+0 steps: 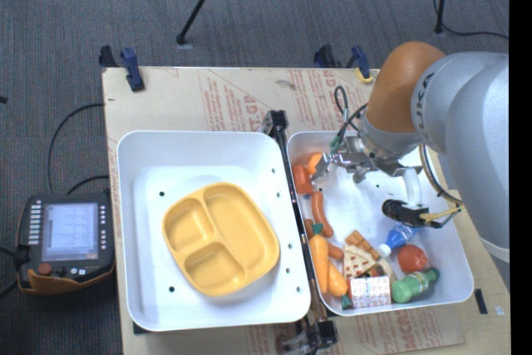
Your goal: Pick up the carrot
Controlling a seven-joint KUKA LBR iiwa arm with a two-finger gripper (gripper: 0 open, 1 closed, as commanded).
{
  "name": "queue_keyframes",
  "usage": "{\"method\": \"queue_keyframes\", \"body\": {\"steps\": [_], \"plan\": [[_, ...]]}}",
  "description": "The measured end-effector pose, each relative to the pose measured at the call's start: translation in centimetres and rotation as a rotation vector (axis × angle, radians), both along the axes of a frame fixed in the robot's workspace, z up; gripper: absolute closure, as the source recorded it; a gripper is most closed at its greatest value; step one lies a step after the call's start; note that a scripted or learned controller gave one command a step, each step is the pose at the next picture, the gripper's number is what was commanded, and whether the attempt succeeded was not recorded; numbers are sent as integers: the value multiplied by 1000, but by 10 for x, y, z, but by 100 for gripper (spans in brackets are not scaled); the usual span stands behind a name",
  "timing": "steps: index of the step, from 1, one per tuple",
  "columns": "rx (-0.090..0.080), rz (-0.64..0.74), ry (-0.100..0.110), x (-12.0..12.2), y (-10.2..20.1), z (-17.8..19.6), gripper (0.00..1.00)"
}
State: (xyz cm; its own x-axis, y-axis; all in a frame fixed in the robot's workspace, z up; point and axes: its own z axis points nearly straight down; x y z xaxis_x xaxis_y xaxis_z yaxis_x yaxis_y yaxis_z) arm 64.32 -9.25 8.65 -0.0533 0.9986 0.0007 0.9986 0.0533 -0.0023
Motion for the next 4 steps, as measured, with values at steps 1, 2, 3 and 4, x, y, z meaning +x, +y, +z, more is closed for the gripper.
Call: {"method": "queue_keyframes", "body": {"steps": [1,2,3,4], "plan": [[0,-218,-2,1,7,1,0],[1,-219,3,0,6,10,100],[1,-218,1,1,6,11,0],[2,-219,2,1,6,21,100]]}}
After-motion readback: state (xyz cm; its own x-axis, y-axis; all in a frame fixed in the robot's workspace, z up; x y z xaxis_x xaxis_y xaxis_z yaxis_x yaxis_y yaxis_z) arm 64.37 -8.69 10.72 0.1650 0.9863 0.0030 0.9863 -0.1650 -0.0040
